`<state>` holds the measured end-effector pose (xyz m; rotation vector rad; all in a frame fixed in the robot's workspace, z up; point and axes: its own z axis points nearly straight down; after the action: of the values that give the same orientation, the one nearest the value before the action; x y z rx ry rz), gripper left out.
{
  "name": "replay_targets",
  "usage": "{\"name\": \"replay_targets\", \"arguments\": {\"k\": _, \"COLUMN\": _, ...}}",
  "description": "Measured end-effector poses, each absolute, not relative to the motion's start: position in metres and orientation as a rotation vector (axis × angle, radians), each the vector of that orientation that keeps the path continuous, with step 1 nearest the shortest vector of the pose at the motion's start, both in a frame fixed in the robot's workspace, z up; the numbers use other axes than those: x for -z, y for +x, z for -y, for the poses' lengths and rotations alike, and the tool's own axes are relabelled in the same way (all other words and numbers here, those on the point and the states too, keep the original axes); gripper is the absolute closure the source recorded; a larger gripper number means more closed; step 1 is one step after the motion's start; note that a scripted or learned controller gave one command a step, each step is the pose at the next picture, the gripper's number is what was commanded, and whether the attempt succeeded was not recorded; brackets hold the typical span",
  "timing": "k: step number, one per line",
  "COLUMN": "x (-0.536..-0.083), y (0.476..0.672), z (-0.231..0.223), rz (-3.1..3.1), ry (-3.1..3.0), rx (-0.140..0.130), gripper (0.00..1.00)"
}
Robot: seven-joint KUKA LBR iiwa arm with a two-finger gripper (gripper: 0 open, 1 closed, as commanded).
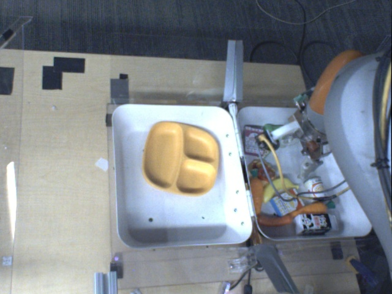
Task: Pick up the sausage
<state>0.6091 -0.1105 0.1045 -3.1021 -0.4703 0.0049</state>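
A: What lies nearest the camera?

B: The front edge of a pale wooden bench (55,182), with some clamps and cables below the bins. On it sit two shallow white bins side by side.

A: What is in the left bin (125,164)?

B: A yellow divided plate (181,157) with three compartments, lying near the middle of the bin.

A: And the right bin (352,222)?

B: It holds a cluttered pile. At its front edge lies the sausage (294,216), a reddish-orange, slightly curved length stretched along the front wall. Touching it on the right is a small black and white box (315,223). Just behind it are a blue and white packet (280,206), something yellow like a banana (283,184), and a small can (313,186). Farther back, against the dividing wall, is a dark red card (252,138).

A: Where is the gripper (309,144)?

B: Over the back half of the right bin, well apart from the sausage. The grey arm (358,139) enters from the right, an orange band (331,78) above its wrist. I cannot tell whether the fingers are spread or pressed together; the metal parts blur into the clutter.

A: And beyond?

B: Dark carpet (122,17) with a thin looping cable (288,8).
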Motion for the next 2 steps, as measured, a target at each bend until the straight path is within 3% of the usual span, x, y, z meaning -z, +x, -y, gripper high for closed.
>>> {"name": "replay_targets", "arguments": {"k": 1, "x": -0.087, "y": 0.655, "z": 0.15, "rz": 0.461, "ry": -3.108, "rx": -0.015, "gripper": 0.0}}
{"name": "replay_targets", "arguments": {"k": 2, "x": -0.186, "y": 0.615, "z": 0.05, "rz": 0.322, "ry": -3.123, "rx": 0.008, "gripper": 0.0}}
